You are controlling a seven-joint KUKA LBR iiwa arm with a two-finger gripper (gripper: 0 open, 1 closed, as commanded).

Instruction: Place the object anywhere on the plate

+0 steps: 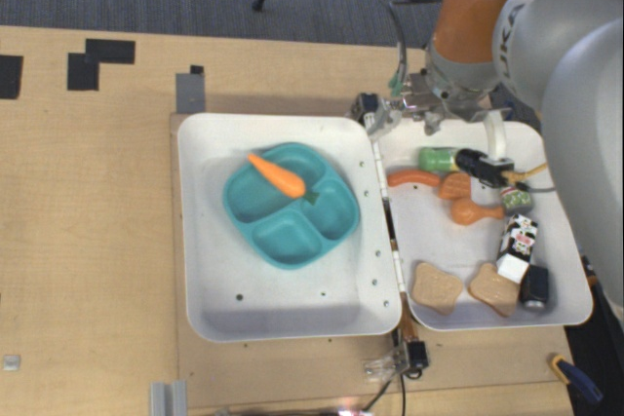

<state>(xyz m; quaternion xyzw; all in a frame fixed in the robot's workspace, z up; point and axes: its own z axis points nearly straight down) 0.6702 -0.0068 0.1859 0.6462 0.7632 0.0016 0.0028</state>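
— Carrot [277, 174] on the plate [336, 219] already, we see: it lies tilted across the upper left compartment of the teal divided plate, its green tip toward the middle ridge.

— Agreed. And the plate sits in the left bin [210, 307], with nothing else on it that we can make out.

— So where do we put the task?

— We judge the placing step as done, or as good as done. The carrot rests on the plate and nothing touches it.

— And the arm?

— It reaches in from the right, and the pincer [441, 117] hangs over the upper edge of the right bin [575, 302], well apart from the plate. Nothing shows between its fingers. Whether they are spread or closed, we cannot tell; the wrist covers too much.

— What lies below it?

— A green piece [436, 158], some orange pieces [458, 185], two bread slices [437, 287] and a small bottle [517, 244], all in the right bin on the bench [88, 239].

— Next move, then?

— If the carrot is the object meant, we think the arm only needs to keep clear and leave the plate undisturbed. If another piece is wanted, we would need a fresh descent into the right bin and a clean carry over the divider.
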